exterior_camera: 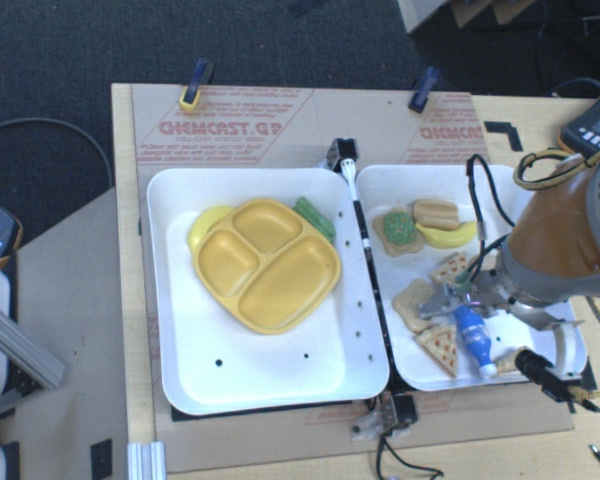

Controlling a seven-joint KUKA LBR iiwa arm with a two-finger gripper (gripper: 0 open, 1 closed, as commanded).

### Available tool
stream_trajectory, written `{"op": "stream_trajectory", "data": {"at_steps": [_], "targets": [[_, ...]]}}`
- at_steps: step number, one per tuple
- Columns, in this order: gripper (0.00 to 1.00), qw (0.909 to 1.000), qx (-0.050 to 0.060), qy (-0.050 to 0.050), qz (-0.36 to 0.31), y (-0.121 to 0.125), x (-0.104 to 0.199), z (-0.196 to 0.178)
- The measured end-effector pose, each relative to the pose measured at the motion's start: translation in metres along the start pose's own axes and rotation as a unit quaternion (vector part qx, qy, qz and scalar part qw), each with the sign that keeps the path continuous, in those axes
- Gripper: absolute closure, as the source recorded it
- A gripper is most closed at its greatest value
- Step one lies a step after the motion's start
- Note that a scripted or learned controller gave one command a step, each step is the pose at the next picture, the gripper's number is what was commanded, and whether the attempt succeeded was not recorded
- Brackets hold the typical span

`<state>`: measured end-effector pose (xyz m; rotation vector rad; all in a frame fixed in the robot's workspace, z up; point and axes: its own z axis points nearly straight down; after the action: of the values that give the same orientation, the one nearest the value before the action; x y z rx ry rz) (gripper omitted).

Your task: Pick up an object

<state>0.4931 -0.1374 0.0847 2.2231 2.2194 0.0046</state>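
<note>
Overhead view of the desk with 2 white bins. The left bin holds a yellow compartment tray, with a green item at its upper right edge. The right bin holds a bread roll, a banana, a green-topped piece, a waffle wedge and a blue bottle. The gripper sits low in the right bin, just above the blue bottle; its opening cannot be told, and no object is seen between its tips.
</note>
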Motion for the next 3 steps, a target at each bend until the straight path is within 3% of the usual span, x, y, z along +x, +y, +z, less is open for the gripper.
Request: {"op": "stream_trajectory", "data": {"at_steps": [1, 2, 3], "targets": [[1.0, 1.0, -0.003, 0.0, 0.0, 0.002, 0.0, -0.013], [1.0, 1.0, -0.002, -0.002, -0.002, -0.002, 0.008, -0.071], [1.0, 1.0, -0.002, -0.002, -0.002, 0.01, 0.007, -0.127]]}}
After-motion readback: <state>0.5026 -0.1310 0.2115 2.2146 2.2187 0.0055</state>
